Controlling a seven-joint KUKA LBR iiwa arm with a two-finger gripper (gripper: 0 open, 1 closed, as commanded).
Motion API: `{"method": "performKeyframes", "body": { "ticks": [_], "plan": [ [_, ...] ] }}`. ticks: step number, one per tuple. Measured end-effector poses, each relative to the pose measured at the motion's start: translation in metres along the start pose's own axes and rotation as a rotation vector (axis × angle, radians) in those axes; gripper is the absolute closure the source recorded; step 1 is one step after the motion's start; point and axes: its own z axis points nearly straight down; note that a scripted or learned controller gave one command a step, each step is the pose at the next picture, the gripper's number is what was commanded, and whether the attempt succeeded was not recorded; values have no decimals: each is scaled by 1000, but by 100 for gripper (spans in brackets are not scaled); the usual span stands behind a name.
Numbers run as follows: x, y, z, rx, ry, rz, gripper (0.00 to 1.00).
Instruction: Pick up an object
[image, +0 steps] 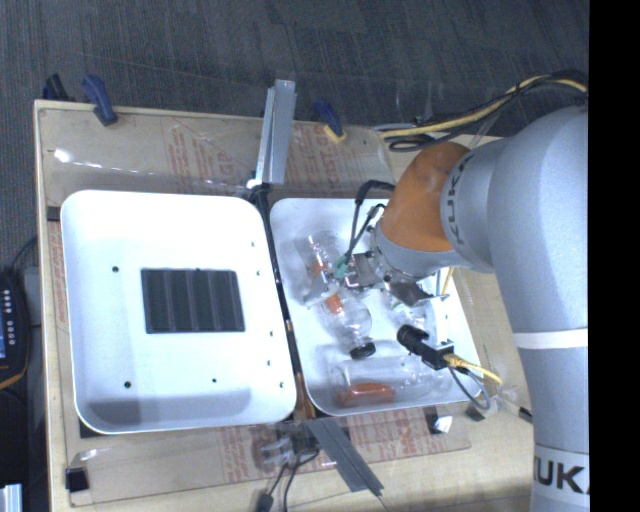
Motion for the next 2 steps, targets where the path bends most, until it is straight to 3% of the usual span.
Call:
{"method": "performKeyframes", "body": {
  "ticks": [1,2],
  "plan": [
    [0,1,-11,0,-1,-4,100],
    [7,48,-177,-2,-1,-24,100]
  ]
}}
